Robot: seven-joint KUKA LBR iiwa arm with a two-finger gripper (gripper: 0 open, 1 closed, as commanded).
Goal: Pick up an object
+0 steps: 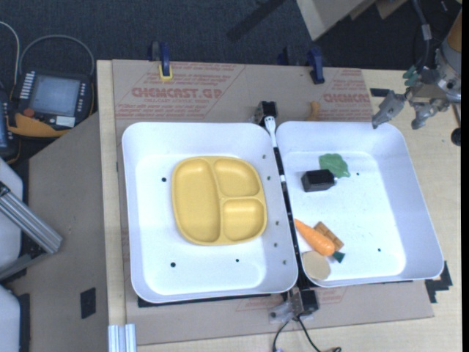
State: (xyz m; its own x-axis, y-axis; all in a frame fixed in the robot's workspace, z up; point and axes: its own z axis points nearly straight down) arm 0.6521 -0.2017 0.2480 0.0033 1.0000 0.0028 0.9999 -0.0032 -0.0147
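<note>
The right bin (pixel 410 218) holds a black block (pixel 318 180) with a green leafy piece (pixel 335 164) touching its upper right. Near the bin's front left lie an orange carrot (pixel 315 236), a small brown piece (pixel 330 235) beside it and a beige round disc (pixel 317 265). My gripper (pixel 403 115) hangs over the bin's far right corner, well away from all of them. Its two fingers are spread apart and it is open, with nothing between them.
The left bin (pixel 146 218) carries a yellow divided plate (pixel 218 199). Blue clamps (pixel 163 56) hold the cardboard sheet at the back edge. A pendant with a screen (pixel 51 97) lies off the bench to the left.
</note>
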